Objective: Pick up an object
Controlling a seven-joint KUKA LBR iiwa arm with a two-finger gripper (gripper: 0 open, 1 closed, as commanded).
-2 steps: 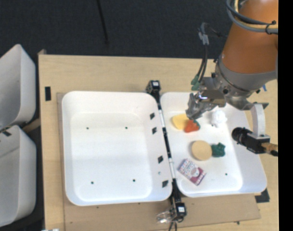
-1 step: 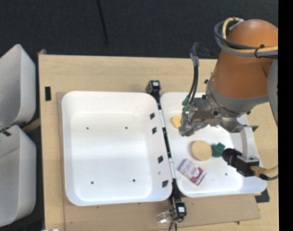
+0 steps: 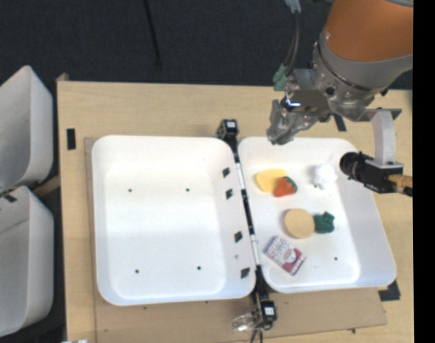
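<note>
My gripper (image 3: 280,133) hangs over the back left corner of the right bin (image 3: 360,263), with nothing between its fingers, which look close together. In front of it, lower in the bin, lie a yellow piece (image 3: 268,179) with a red strawberry-like toy (image 3: 285,186) touching it. A round tan disc (image 3: 298,224) sits next to a dark green object (image 3: 324,223). Near the bin's front lies a small pink and white packet (image 3: 284,255), and a small white object (image 3: 322,175) rests at the right.
The left bin (image 3: 160,220) is beside the right one, joined by a black-clipped divider (image 3: 242,206). A black fixture (image 3: 367,170) juts over the right bin's right edge. White containers (image 3: 13,191) stand at the far left of the bench.
</note>
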